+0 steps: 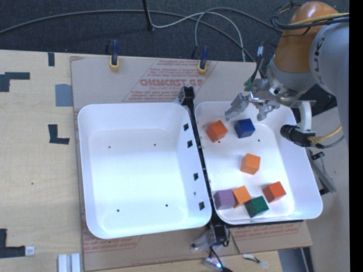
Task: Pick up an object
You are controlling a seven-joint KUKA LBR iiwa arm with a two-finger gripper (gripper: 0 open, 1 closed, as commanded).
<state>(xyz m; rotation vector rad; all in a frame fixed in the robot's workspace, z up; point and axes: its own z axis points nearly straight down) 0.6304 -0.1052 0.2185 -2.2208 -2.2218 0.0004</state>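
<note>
1. The blue block (244, 128) is being shown lying on the floor of the right bin (295, 208), just below the gap between the two fingers and a little nearer the left-hand one; it is not being touched by either.
2. The gripper (250, 110) is being held over the bin's far end with its fingers spread wide apart, and nothing is being pinched between them.
3. One finger (234, 110) is being pointed down and to the left, the other (265, 113) down and to the right.
4. An orange block (216, 131) is being seen just beyond the left-hand finger, beside the blue block but apart from it.
5. A second orange block (250, 163) is being seen farther out from the fingertips, alone near the middle of the bin.
6. Well away from the fingers, at the bin's near end, four blocks are being seen in a cluster: a purple block (224, 198) touching a small orange block (241, 195), a green block (256, 206) close beside that one, and a reddish-orange block (274, 191) just past the green one.
7. The left bin (96, 123) is being seen across the black divider (195, 152), far to the side of the left-hand finger.
8. Both bins are being borne on a cardboard sheet (159, 78) on the bench (28, 152).
</note>
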